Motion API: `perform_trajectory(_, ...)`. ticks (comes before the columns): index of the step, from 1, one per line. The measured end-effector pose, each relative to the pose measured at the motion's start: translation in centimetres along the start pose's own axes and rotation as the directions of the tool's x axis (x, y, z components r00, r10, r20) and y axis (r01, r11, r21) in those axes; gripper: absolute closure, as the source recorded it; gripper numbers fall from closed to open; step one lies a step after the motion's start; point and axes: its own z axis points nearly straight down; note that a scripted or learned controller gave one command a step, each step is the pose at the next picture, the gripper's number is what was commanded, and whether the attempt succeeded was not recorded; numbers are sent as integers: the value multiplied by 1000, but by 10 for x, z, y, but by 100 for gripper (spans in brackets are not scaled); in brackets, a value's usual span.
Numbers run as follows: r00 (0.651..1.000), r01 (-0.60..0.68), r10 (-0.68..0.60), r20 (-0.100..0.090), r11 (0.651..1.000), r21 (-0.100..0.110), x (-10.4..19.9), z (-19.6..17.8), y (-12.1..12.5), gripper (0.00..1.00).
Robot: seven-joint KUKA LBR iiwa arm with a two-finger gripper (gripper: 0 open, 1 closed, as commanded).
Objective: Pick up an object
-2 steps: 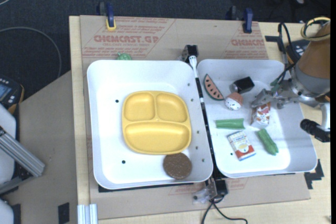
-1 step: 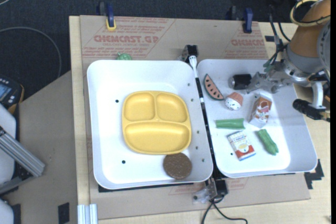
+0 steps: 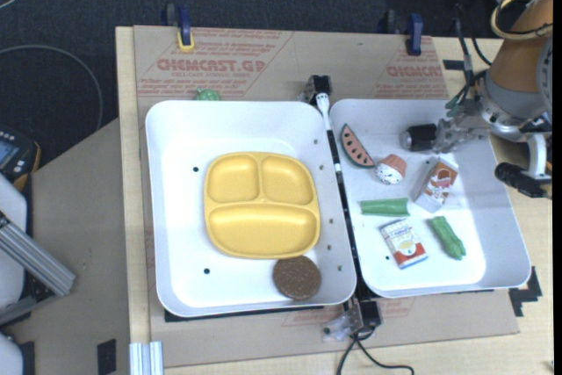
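The arm reaches in from the right, and its gripper (image 3: 445, 136) hangs over the back of the right bin (image 3: 500, 268). Just in front of it lies a small red and white carton (image 3: 438, 183), tilted. Further left in that bin are a watermelon slice (image 3: 355, 146) and a small red and white piece (image 3: 391, 169). A flat green bean (image 3: 384, 207), a second small carton (image 3: 403, 242) and a green pickle-like piece (image 3: 448, 237) lie nearer the front. I see nothing held in the gripper.
The left bin (image 3: 171, 215) holds a yellow divided plate (image 3: 261, 205) and a brown round cookie (image 3: 297, 277) at its front. Blue clamps (image 3: 183, 26) pin the cardboard sheet at the back. A black cable runs between the bins.
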Motion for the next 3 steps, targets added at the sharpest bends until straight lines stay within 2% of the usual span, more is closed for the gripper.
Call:
perform_trajectory(1,1000,0,0,-3,1000,8,84,13,-64,100)
perform_trajectory(2,1000,0,0,-1,1000,-1,144,-94,-134,100)
perform_trajectory(3,1000,2,-2,-2,1000,6,217,-88,-147,100)
